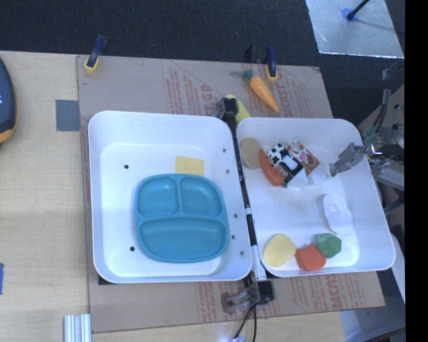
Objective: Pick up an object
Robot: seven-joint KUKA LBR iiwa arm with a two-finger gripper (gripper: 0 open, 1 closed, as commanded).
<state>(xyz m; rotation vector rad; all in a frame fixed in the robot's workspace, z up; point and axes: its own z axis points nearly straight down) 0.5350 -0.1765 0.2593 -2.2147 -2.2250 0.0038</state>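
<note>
A: While the bench (35, 212) carries both bins, what sits in the left bin (100, 191)?
B: Blue divided tray (181, 218), centred toward the near side; a yellow square (189, 165) touching its far edge.
A: Right bin (370, 212)?
B: Far side: tan disc (251, 152), then a cluster of small toys (288, 164) with black, white, brown and orange parts. White object (336, 212) mid-right. Near edge, left to right: yellow piece (278, 251), red piece (311, 258), green piece (328, 244), the last two touching.
A: Gripper (345, 159)?
B: At the right bin's far right, well apart from the toys, nothing in it. Spread or pressed together: cannot tell.
A: Outside the bins?
B: Toy carrot (263, 93) on the cardboard, far side.
</note>
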